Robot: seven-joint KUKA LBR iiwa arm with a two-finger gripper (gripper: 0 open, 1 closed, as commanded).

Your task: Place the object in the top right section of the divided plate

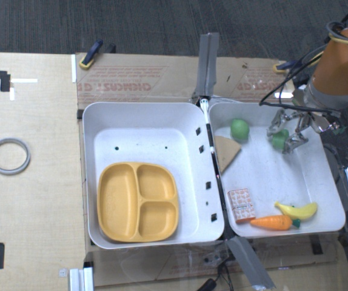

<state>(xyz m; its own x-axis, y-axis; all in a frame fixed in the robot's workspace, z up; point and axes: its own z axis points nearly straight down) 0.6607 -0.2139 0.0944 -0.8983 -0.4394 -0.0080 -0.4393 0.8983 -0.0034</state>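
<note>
While the grey arm with its orange band reaches in from the right, its hand (pixel 288 135) hangs over the far right part of the right bin (pixel 265 174), metal fingers clamped on a small dull-green object (pixel 279 140) that shows between them; the piece looks rounded and smooth, though it is partly hidden. Just left of it, near the far wall, sits a glossy green ball (pixel 239 129); beside that a flat tan wedge (pixel 225 152) leans toward the divider. Along the near edge lie a small printed box (pixel 241 204), a plastic orange carrot (pixel 273 223) with a green tip, and a curved yellow banana (pixel 297 210), carrot and banana touching. Over in the left bin (pixel 143 126) rests the divided plate (pixel 138 201), smooth matte yellow with rounded corners and three sections. Out on the pale counter (pixel 34 211) at far left lies a grey tape ring (pixel 8 156).
</note>
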